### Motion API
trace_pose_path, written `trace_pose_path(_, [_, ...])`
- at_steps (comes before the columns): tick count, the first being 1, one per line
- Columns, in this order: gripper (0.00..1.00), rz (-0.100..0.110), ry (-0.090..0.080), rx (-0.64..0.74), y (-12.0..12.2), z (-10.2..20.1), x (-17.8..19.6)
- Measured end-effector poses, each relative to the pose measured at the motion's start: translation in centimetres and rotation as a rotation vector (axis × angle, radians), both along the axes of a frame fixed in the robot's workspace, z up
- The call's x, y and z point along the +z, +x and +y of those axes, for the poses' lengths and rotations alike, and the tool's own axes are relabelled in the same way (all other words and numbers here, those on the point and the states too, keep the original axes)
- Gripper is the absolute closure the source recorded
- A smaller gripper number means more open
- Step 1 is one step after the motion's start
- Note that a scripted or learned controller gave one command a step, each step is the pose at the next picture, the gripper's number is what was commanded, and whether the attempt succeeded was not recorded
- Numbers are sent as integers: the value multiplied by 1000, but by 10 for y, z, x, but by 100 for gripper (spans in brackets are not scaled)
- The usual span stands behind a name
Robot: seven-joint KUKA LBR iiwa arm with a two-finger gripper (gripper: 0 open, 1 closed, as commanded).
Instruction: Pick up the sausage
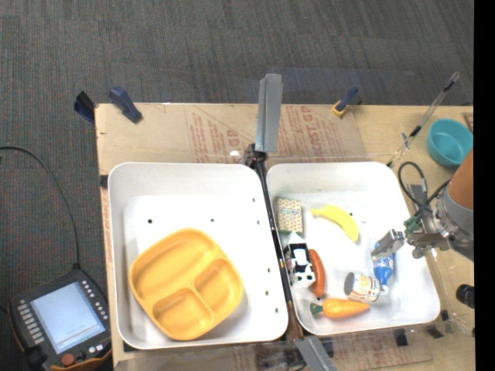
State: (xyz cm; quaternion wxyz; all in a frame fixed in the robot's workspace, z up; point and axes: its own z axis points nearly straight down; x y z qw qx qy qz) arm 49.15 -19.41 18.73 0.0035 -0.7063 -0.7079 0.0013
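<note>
Hovering over the right bin's (402, 308) right side, tool (389, 243), grip state indeterminable. Sausage (317, 273): right bin, left part, touching cow toy (300, 263). Nearby: carrot (345, 308), banana (339, 222), can (362, 286). Left bin (124, 184): 1 yellow divided plate (186, 283).

A dark grey carpeted floor (193, 37) with a fine ribbed texture covers the top of the view and runs down the left side. On it stands a bench (201, 134) topped with pale brown board printed with faint red lettering. Blue clamps (124, 103) grip its far edge. A black cable (66, 199) curves over the carpet on the left, down to a grey handheld control screen (58, 323) in the lower left corner. The light is even and soft.
</note>
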Motion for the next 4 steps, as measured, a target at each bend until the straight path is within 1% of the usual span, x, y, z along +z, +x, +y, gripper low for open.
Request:
trace_pose_path(1, [100, 3, 3, -1, 0, 0, 8])
trace_pose_path(2, [100, -4, -1, 74, 67, -17, -8])
trace_pose_path(3, [100, -3, -1, 163, 93, 123, 12])
trace_pose_path(4, [100, -2, 2, 452, 54, 71, -44])
